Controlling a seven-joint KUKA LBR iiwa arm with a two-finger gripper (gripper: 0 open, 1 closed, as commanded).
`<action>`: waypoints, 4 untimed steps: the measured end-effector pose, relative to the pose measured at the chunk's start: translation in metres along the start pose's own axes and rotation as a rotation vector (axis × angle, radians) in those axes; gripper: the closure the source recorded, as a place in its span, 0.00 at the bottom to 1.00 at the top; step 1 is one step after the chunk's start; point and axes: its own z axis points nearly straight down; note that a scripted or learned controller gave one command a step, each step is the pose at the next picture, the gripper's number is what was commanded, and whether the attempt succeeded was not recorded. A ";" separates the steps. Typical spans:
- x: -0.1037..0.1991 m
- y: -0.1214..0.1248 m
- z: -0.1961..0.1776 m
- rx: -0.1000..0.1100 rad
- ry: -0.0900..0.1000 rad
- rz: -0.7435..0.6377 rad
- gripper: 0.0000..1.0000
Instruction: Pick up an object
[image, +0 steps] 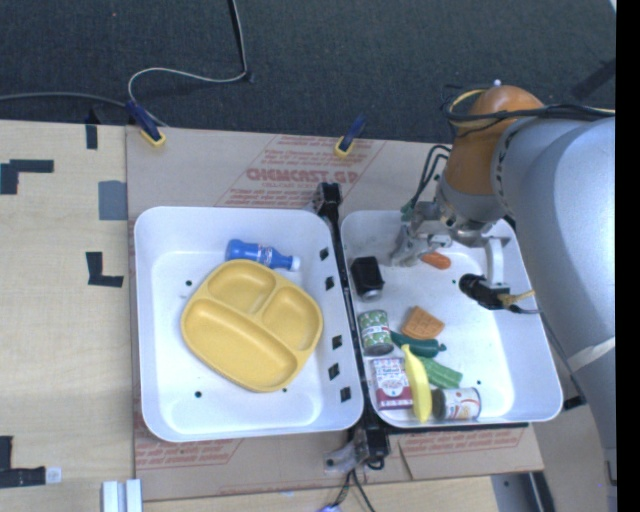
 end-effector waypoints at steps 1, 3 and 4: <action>-0.001 0.000 -0.001 -0.001 -0.003 0.000 0.00; 0.024 0.004 0.000 -0.005 0.000 -0.001 1.00; 0.024 0.004 0.000 -0.005 0.000 -0.001 0.00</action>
